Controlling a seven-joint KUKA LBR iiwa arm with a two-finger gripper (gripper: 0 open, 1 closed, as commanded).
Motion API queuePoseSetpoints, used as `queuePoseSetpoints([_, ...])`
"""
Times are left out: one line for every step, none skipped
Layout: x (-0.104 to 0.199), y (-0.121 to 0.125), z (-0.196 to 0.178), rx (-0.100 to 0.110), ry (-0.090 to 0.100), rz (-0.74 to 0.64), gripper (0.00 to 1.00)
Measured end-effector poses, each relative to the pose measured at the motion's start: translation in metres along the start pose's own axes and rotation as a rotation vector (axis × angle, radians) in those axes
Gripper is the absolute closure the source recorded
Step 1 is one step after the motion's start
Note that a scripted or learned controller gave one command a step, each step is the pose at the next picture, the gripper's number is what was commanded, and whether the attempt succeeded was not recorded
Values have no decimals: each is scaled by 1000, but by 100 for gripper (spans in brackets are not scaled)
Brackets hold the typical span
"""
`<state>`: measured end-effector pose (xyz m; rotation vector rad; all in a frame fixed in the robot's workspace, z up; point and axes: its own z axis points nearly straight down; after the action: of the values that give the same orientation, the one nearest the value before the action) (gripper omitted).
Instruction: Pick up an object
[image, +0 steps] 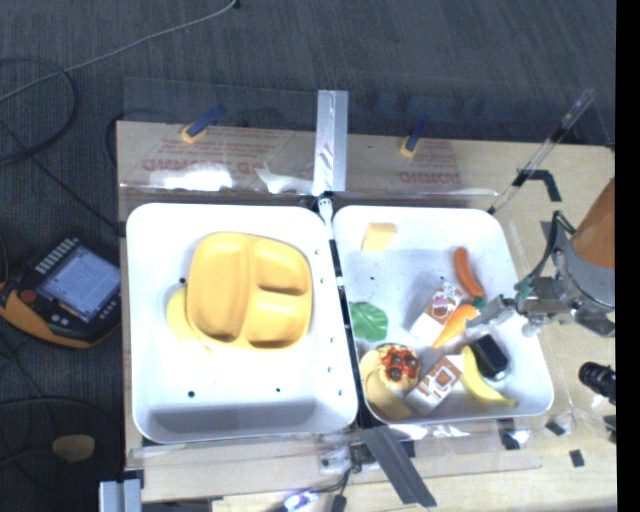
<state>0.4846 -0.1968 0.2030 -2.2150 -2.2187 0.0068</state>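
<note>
The right bin (500, 232) holds several small things. An orange carrot (455, 325) lies near the middle, with a red sausage (467, 272) behind it and a small white carton (443, 300) between them. A yellow banana (486, 388) lies at the front right, beside a second carton (440, 380) and a round yellow piece with a red topping (397, 366). A green piece (368, 321) lies by the left wall and a pale cheese block (378, 237) at the back. My gripper (487, 318) reaches in from the right, low over the carrot's right end and the banana.
The left bin (150, 300) holds a large yellow divided tray (247, 288). A metal divider post (331, 140) stands behind the joint of the two bins. A handheld device (70, 285) lies on the floor at left.
</note>
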Motion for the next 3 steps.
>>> queuePoseSetpoints([0,75,87,-21,-5,-141,0])
queuePoseSetpoints([-27,43,31,-2,-1,-113,0])
queuePoseSetpoints([-26,43,25,2,2,-114,100])
